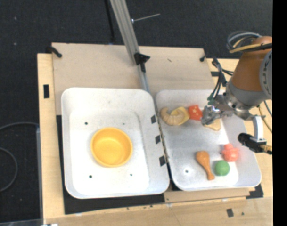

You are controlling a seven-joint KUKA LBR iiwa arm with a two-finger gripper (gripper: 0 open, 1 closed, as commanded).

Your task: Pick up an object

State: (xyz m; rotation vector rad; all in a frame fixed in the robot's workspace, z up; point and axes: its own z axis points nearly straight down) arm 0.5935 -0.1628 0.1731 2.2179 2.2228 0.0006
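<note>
over the right bin's (247, 175) far edge, the end effector (210, 117) hangs low above a tan piece (214, 124), a red tomato (195, 112) just beside it; whether it is open or closed, i cannot tell. a yellow bowl (111, 147) sits in the left bin (77, 107).

A pale wooden bench (48, 140) carries two shallow white bins side by side on a dark mat (115, 201). The left bin (77, 107) holds a yellow bowl (111, 147). The right bin (181, 173) holds a tan croissant-shaped toy (175, 116), a small red-orange piece (195, 112), an orange drumstick-shaped toy (205, 163), a green ball (222, 168) and a pink piece (230, 152). A metal post (127, 27) stands at the bench's far edge.
</note>
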